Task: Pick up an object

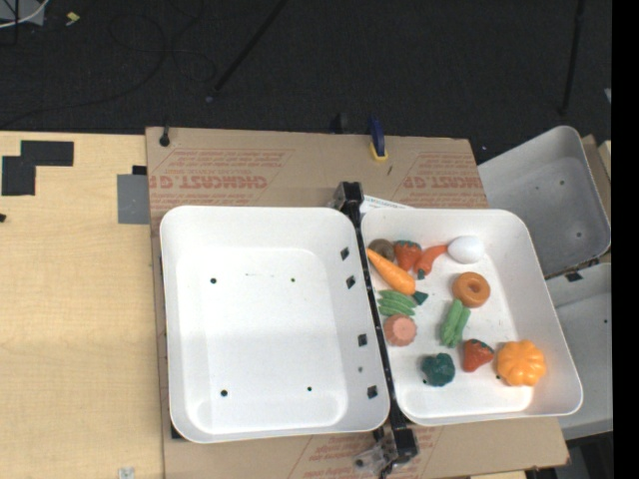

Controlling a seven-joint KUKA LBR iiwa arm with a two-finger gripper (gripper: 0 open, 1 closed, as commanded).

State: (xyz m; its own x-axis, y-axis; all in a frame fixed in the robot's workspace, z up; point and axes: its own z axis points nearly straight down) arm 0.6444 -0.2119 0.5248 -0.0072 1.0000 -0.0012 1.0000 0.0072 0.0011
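The right bin holds several toy foods. A white egg lies at its back, with a doughnut just in front of it. An orange carrot lies along the left wall beside a red strawberry and a small red piece. Lower down are a green bean pod, a pink sausage slice, a dark green broccoli, another red strawberry and an orange pumpkin. A green leafy piece lies under the carrot.
The left bin stands beside the right one, joined by a black divider. Both rest on a cardboard sheet on the wooden bench. A grey metal tray sits at the far right. A blue-and-yellow clamp is at the cardboard's back edge.
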